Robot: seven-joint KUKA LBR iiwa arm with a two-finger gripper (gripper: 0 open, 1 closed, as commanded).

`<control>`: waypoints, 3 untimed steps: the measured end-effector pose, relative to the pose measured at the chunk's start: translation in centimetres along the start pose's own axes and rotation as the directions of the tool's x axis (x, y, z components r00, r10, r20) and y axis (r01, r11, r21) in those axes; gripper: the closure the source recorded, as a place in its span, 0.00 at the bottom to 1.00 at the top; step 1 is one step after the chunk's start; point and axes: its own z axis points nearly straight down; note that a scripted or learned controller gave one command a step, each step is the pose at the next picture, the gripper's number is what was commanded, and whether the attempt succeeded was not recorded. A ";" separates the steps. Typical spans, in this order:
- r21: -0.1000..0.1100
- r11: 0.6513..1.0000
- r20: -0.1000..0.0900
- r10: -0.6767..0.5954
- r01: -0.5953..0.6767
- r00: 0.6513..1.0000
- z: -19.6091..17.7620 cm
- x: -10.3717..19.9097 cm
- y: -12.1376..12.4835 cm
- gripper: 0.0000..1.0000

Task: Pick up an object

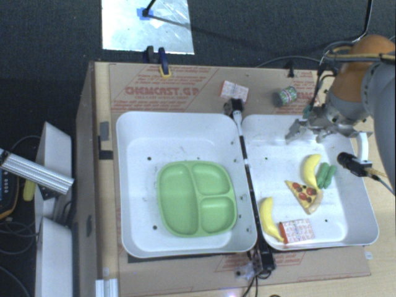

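Claw (pixel 307 127): at the far edge of the right bin, hanging below the grey wrist; two fingers splayed wide apart, one (pixel 294 132) reaching toward the bin's middle, nothing between them.
Arm (pixel 365 73): enters from the right, grey body with orange band at the upper right corner; cables trail around it.
Right bin (pixel 359 228): shallow, white, holding the toy food items.
Banana, upper (pixel 310 168): yellow, near the bin's middle, lying just beside a green pod-like toy (pixel 325 174) on its right; both apart from the claw.
Pizza slice (pixel 304 193): toy wedge with red spots, just below the upper banana.
Banana, lower (pixel 267 216): yellow, against the bin's left wall near the front.
Red box (pixel 297 231): small patterned carton at the front, touching the lower banana's end.
Left bin (pixel 133 166): white, alongside the right bin, sharing the central divider.
Green plate (pixel 197 198): three-compartment tray lying flat in the left bin, toward the front.
Worktop (pixel 161 91): brown board with red printed lettering under both bins.
Loose items on worktop: small greenish can (pixel 286 95) on its side behind the right bin; paper tag (pixel 234 91) behind the divider.
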 end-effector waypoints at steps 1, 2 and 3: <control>0.006 1.000 -0.002 0.007 -0.007 1.000 2.6 -1.0 -5.9 0.00; 0.005 1.000 -0.003 0.008 -0.008 1.000 2.6 0.8 -9.7 0.00; 0.006 1.000 -0.003 0.006 -0.006 1.000 2.6 5.0 -11.7 0.00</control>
